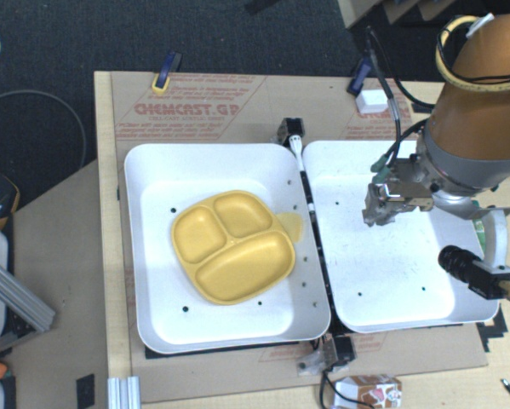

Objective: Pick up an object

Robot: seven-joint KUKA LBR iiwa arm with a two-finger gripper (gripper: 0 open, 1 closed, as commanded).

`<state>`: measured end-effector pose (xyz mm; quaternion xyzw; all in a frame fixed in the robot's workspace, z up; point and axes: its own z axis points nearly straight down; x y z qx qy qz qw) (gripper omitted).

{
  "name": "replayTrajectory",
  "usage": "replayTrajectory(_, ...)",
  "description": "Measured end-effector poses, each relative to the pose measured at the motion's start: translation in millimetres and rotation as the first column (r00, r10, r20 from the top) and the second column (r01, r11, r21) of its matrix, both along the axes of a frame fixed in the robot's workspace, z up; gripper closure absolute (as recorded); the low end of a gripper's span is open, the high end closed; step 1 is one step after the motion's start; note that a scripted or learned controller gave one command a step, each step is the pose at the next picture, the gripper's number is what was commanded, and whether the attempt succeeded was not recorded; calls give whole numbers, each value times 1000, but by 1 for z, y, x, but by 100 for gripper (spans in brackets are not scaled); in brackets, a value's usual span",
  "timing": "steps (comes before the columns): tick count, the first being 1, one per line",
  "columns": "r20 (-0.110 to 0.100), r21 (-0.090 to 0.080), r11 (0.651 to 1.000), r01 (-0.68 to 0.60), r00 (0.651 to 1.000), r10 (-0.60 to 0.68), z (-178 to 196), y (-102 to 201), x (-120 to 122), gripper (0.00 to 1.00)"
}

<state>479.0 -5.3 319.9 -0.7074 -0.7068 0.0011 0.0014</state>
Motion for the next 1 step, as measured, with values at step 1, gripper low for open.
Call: replayTrajectory(1,23,6,1000,-13,1000,13,144,93,1,100)
